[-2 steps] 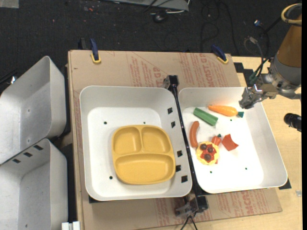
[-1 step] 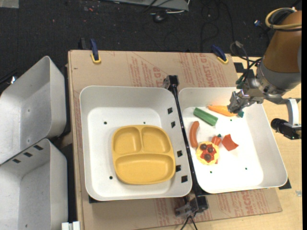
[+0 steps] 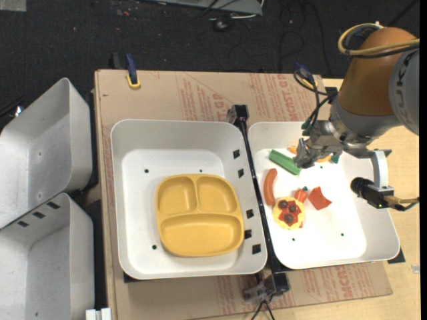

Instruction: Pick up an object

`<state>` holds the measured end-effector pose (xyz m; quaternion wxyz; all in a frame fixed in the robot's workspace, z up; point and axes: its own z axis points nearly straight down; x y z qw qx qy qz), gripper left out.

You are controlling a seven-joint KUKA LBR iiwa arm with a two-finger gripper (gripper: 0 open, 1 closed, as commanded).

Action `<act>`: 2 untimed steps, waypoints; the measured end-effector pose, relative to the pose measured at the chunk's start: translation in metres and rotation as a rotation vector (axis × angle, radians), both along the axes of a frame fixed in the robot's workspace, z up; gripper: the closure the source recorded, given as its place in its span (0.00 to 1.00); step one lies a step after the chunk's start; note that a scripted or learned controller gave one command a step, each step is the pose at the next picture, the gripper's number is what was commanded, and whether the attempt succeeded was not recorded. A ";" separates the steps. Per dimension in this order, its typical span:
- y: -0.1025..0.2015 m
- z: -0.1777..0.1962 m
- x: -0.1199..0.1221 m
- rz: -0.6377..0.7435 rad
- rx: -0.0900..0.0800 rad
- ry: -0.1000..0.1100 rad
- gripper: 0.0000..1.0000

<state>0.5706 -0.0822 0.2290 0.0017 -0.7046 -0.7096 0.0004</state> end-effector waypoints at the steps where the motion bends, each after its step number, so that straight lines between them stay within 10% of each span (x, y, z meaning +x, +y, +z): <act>1: 0.057 -0.007 -0.022 0.000 0.000 0.001 1.00; 2: 0.116 -0.002 -0.047 0.002 0.001 0.000 1.00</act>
